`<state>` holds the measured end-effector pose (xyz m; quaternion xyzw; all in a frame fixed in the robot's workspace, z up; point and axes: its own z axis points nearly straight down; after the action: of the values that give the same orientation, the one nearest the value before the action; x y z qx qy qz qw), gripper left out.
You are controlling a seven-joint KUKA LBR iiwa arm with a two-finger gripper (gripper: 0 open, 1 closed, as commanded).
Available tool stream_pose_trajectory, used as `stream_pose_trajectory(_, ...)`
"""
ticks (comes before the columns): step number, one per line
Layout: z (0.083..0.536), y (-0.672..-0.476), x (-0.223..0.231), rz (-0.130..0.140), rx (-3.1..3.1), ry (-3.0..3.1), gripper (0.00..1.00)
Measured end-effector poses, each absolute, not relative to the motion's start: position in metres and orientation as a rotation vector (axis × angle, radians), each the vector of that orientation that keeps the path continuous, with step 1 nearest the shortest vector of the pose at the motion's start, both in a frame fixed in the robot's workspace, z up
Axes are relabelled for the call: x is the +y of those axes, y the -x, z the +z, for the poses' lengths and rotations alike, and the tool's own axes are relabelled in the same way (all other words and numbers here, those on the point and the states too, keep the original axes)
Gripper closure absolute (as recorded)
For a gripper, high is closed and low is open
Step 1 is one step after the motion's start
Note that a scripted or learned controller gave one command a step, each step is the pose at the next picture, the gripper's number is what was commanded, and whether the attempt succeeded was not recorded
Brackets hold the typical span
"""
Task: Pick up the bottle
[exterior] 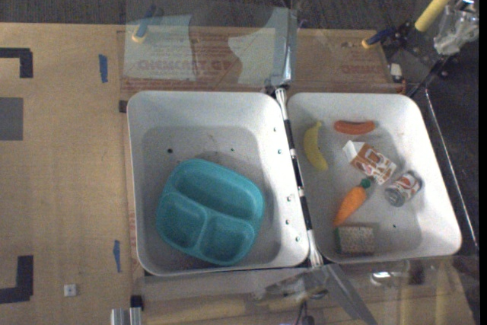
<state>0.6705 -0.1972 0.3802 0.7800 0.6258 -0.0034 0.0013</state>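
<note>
From my seat the bottle (402, 188) lies on its side just right of the carrot (352, 202) in the right bin (437, 221) — small, probably light, slick and rolly, so I'd pinch across its body. Gripper (455, 15) is up beyond the bin's far-right corner — can't tell its opening.

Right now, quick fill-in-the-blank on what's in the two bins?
1. The teal tray lies in the ____ bin.
2. The banana lies in the ____ bin, near the divider.
3. The sausage is ____ in colour.
4. The leafy green end of the carrot points toward the ____ packet.

Missing words: left; right; red; snack
</note>
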Motion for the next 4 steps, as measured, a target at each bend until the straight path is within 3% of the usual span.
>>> stream_pose_trajectory(4,0.415,-0.676,-0.189,-0.024,1.978,-2.428,1.0)
